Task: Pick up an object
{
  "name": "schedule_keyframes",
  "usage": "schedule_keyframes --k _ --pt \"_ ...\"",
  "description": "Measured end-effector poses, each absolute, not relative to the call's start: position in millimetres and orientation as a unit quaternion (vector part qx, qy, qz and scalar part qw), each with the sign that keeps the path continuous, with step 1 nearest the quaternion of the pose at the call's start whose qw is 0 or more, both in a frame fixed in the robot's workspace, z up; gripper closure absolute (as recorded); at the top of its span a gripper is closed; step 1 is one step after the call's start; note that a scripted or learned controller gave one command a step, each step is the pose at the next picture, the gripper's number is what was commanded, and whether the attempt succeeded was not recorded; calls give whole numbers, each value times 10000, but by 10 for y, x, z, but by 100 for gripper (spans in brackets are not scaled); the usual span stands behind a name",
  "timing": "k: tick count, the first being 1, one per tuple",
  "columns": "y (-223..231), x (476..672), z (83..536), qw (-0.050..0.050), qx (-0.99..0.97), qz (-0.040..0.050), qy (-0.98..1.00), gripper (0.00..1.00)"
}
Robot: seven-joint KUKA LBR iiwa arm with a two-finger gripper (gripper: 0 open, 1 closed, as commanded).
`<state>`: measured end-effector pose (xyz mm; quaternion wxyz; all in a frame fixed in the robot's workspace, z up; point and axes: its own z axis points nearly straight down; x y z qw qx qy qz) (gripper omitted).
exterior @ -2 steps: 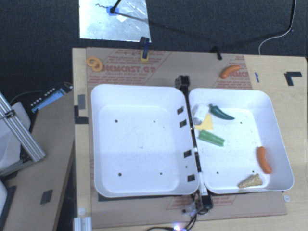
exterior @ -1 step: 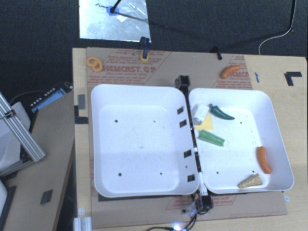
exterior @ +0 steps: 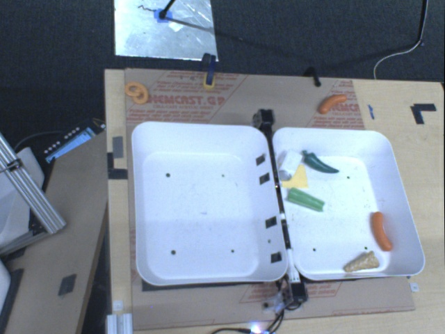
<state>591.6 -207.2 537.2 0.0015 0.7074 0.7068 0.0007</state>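
How the gripper stood could not be told.

The things to pick lay in the right bin [exterior: 398, 186]. Near its far left corner a dark green pepper [exterior: 320, 162] lay tilted, just beside a yellow wedge [exterior: 299, 177]. A pale lump [exterior: 286, 163] touched the wedge against the wall that the bins share. A little nearer lay a green stick [exterior: 306, 200], apart from the wedge. At the right wall lay an orange sausage [exterior: 381, 231], and a tan crumbly piece [exterior: 361, 261] sat in the near right corner. The left bin [exterior: 201, 134] stood just beside it, with black clips [exterior: 264, 179] along the seam between them.

Both bins rested on a brown board [exterior: 236, 92] with red print. The line beyond the left bin read roughly "EMCAST GP", its first letter unclear. The other red print, by the far right corner and along the near edge, was too small to read.

On the board beyond the bins lay an orange ring [exterior: 137, 92] at the left and a second orange sausage [exterior: 332, 104] at the right. A yellow and blue clamp [exterior: 208, 72] gripped the far edge. Beyond that a silver sheet [exterior: 165, 19] lay on dark carpet, and a white cable [exterior: 403, 47] curled at the upper right.
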Motion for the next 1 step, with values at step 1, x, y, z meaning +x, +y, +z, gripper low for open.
schedule_keyframes --k 1 --pt "-2051 6715 5357 40 7046 17 7096 100"
